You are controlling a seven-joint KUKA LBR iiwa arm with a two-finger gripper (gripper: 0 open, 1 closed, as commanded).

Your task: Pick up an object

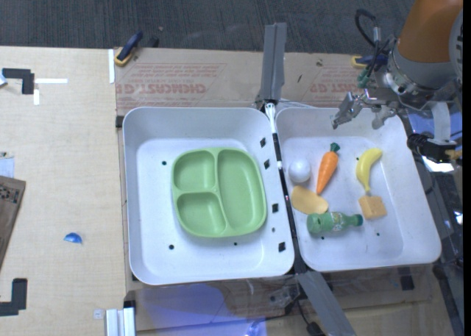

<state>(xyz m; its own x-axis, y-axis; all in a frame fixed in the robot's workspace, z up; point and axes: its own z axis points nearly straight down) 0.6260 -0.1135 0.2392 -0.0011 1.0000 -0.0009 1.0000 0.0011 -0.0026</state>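
My gripper (366, 109) hangs over the far rim of the right bin (419, 254), fingers spread apart with nothing between them. The goods all lie nearer the camera than I am. Closest is the carrot (327, 168), just down and left of my jaws, its long axis running almost straight away from me, green top toward me and tip pointing to the near edge. The banana (367, 166) sits beside it, nearly below me, also lying lengthwise. Beyond those are a white ball (299, 171), a bottle (334, 222) and a cube (373, 207). My finger line looks roughly crosswise to the carrot, though the angle is hard to judge from here.
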